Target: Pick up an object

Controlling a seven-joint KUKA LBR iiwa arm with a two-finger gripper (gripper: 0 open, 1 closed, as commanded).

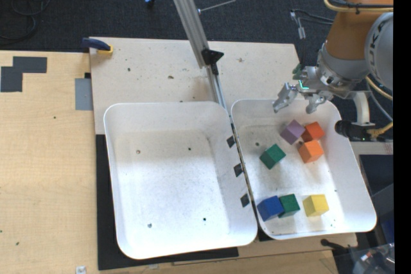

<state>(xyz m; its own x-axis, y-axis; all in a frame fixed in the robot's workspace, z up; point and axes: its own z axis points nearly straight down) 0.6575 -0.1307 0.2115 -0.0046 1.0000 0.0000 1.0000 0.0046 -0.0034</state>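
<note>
Blocks lie in the right bin, end effector spread above.

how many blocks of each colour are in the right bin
purple wooden cube: 1
orange wooden cubes: 2
green wooden cubes: 2
blue wooden cube: 1
yellow wooden cube: 1
total: 7, all in the right white bin
</note>
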